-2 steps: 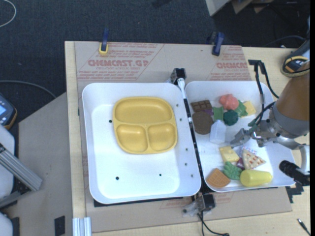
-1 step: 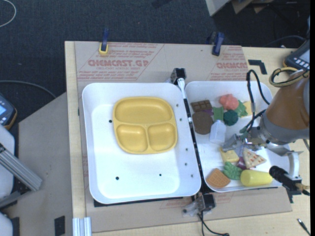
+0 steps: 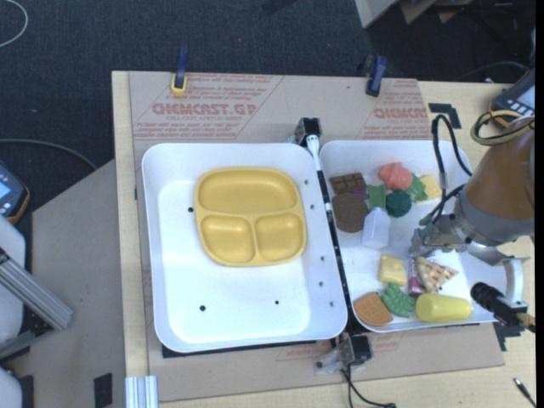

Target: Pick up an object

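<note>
Crowded toys surround the jaws; we cannot tell their state, so the pizza slice may slip.

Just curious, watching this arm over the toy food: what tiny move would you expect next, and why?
Probably a short, straight descent: the gripper hangs in the right white bin just above the purple-edged toy pizza slice, with the yellow cheese block beside it.

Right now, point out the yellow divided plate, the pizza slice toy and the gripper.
yellow divided plate (image 3: 250,214): camera view, on its centre ridge, left bin.
pizza slice toy (image 3: 436,274): camera view, on its topping face, right bin.
gripper (image 3: 422,246): camera view, at its fingertips, above the right bin.
</note>
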Controlling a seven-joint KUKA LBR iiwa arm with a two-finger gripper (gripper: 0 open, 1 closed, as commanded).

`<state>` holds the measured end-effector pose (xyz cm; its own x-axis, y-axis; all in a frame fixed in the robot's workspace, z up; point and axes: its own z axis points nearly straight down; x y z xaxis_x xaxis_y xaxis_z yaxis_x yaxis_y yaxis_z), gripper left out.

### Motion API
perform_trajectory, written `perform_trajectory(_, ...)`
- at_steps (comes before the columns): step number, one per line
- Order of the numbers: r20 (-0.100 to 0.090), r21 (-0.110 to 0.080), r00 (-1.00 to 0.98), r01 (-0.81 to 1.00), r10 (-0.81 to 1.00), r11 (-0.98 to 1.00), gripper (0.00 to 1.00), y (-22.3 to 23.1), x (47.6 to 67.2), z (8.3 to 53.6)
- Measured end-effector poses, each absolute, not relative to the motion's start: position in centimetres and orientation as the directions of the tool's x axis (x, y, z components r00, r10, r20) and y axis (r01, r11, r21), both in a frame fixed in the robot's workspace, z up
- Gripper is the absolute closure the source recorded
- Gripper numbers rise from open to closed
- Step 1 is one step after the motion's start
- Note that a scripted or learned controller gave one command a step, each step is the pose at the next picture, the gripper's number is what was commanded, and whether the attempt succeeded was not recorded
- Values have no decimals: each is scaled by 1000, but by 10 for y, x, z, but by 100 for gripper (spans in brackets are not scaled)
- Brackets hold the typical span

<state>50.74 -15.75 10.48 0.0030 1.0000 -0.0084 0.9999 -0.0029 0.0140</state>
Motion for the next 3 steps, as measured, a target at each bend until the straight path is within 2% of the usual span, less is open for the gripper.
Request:
perform_trajectory(1, -3, 6, -1, 1000, 1000, 1, 100, -155, 501, 152)
perform_trajectory(2, -4, 7, 0, 1000, 1000, 0, 100, -163, 497, 200)
perform_trajectory(3, -3, 6, -1, 1000, 1000, 1, 100, -164, 498, 226)
